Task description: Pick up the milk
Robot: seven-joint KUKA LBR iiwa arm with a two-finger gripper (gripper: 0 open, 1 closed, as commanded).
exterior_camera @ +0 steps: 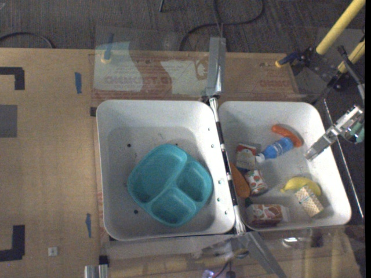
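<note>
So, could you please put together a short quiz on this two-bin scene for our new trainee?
1. True or false: the teal divided plate lies in the left bin.
2. What lies closest beside the banana? A) blue bottle B) checkered carton C) orange carrot
3. Fill in: the gripper is over the ____ bin's far-right rim.

Key: 1 true; 2 B; 3 right.
</note>
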